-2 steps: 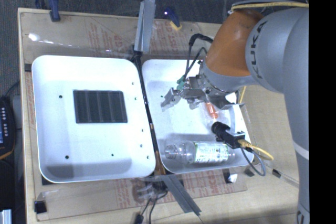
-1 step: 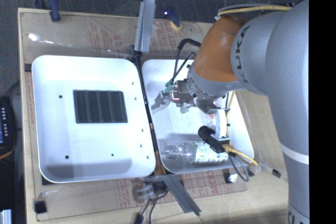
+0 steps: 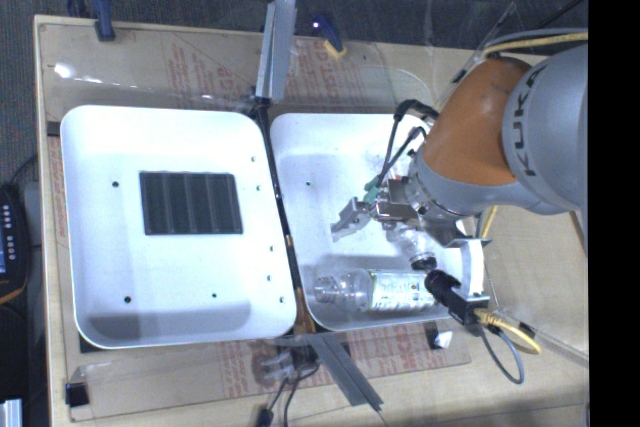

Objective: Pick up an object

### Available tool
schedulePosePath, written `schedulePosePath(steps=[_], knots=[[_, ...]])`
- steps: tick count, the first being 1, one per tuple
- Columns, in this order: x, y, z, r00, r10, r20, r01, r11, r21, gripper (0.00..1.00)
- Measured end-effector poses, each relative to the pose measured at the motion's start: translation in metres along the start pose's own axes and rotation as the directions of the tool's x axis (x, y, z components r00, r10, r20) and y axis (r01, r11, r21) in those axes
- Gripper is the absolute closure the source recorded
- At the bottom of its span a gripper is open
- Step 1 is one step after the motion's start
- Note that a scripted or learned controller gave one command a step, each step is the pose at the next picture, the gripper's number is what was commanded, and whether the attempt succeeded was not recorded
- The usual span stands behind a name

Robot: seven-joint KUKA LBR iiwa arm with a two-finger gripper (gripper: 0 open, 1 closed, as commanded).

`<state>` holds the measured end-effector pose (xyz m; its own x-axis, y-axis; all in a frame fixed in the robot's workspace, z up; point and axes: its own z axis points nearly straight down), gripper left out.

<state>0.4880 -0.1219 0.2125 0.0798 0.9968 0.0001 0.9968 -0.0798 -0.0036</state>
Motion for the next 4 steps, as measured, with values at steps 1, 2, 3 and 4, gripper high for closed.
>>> schedulePosePath(steps=[1,2,3,4], knots=[[-0.001,0.023,0.045,0.994,-0.113,-0.001,0.113,0.994,0.002,0.0],[-0.034,-0.008,0.121,0.998,-0.062,-0.002,0.062,0.998,-0.001,0.0],[-0.084,0.024,0.064,0.993,-0.119,0.001,0.119,0.993,-0.004,0.0],[-0.083,0.071,0.059,0.988,-0.155,0.0,0.155,0.988,-0.002,0.0]])
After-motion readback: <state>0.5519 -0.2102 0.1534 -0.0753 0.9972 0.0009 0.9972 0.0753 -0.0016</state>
